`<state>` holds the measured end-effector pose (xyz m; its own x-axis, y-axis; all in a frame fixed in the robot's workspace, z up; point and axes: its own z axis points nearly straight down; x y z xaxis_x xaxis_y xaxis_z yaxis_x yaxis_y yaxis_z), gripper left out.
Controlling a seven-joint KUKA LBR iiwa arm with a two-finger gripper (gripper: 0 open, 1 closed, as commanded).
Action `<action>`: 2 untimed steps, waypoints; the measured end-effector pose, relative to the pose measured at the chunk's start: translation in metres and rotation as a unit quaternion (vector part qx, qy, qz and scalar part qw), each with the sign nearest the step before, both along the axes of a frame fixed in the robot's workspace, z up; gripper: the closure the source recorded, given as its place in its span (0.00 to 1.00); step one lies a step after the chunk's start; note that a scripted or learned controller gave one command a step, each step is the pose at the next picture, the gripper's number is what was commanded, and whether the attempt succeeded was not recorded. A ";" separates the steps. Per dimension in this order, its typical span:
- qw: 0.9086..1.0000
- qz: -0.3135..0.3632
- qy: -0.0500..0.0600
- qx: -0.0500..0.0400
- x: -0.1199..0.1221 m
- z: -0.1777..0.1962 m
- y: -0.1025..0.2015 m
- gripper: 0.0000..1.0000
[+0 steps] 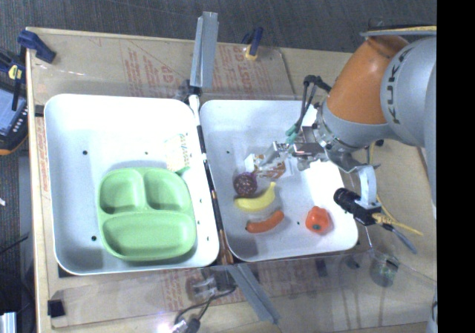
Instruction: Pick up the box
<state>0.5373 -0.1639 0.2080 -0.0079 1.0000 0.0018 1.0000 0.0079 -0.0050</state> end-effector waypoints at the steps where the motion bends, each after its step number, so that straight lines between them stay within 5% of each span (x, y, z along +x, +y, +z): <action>1: 0.999 -0.052 0.001 -0.001 -0.004 -0.113 0.013 0.00; 2: 0.998 0.056 -0.003 -0.001 0.045 -0.110 0.005 0.00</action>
<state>0.5825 -0.1588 0.0977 -0.1203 0.9927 -0.0005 0.9927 0.1203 0.0010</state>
